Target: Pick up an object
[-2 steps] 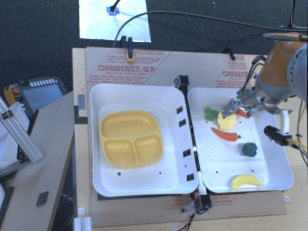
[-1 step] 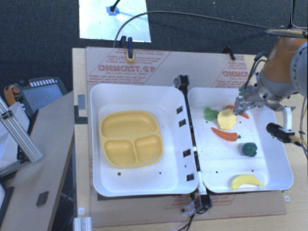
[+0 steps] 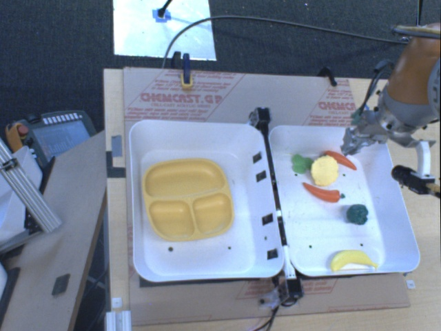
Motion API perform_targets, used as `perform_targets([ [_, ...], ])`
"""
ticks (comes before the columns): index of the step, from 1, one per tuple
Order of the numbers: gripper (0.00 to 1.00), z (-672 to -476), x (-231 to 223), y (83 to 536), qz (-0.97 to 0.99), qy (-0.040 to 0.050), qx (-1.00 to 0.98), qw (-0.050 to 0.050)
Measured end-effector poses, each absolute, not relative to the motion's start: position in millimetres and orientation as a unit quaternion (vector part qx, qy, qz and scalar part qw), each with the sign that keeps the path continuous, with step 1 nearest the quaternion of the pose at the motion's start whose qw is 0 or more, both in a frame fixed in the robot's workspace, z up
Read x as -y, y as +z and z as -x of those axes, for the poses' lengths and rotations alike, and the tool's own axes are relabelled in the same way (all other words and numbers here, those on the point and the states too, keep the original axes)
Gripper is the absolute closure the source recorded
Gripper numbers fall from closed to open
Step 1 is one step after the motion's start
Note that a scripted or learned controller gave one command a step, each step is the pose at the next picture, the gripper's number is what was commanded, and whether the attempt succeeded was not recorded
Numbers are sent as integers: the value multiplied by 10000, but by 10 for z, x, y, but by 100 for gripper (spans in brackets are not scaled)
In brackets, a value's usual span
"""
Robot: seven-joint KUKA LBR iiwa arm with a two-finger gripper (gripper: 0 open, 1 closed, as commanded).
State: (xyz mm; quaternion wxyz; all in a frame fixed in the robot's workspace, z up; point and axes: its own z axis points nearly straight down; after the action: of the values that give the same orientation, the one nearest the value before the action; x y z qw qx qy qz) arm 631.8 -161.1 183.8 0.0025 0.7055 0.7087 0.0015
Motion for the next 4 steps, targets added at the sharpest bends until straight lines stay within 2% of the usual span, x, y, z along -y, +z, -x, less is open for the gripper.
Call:
perform_targets([
  [1,100,-6329,1611,2049,-7052,11,-7090,19],
  [4,100,-6102,-8,2278,-7039,14,-7103,4],
])
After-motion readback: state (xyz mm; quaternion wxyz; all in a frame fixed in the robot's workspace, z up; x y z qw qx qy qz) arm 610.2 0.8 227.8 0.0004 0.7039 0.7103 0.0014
